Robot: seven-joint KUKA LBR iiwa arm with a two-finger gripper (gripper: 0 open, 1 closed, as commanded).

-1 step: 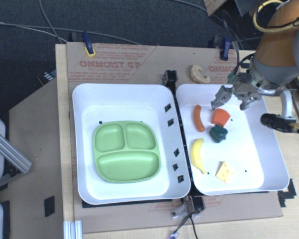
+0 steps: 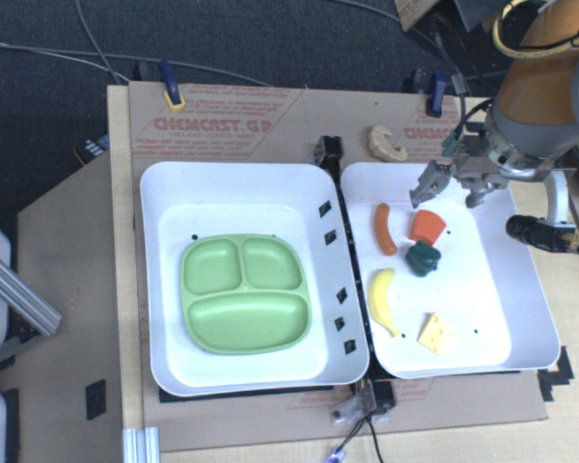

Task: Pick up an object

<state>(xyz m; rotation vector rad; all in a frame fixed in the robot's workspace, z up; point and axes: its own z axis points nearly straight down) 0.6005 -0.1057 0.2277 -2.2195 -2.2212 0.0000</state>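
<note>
Currently the claw hangs over the far end of the right bin, its two fingers spread apart and nothing between them. Just below it, toward the camera, sits an orange-red block, with a dark green piece touching the block's near side. To the claw's left and a little nearer lies an orange carrot-like stick; farther toward the camera lie a banana and a yellow wedge. Well off to the left, the other bin holds a green divided plate.

The step in hand looks like the approach (no object has been picked yet). The next move probably calls for centring the released fingers over one piece, most likely the orange-red block, then descending and closing without nudging the green piece pressed against it.
</note>
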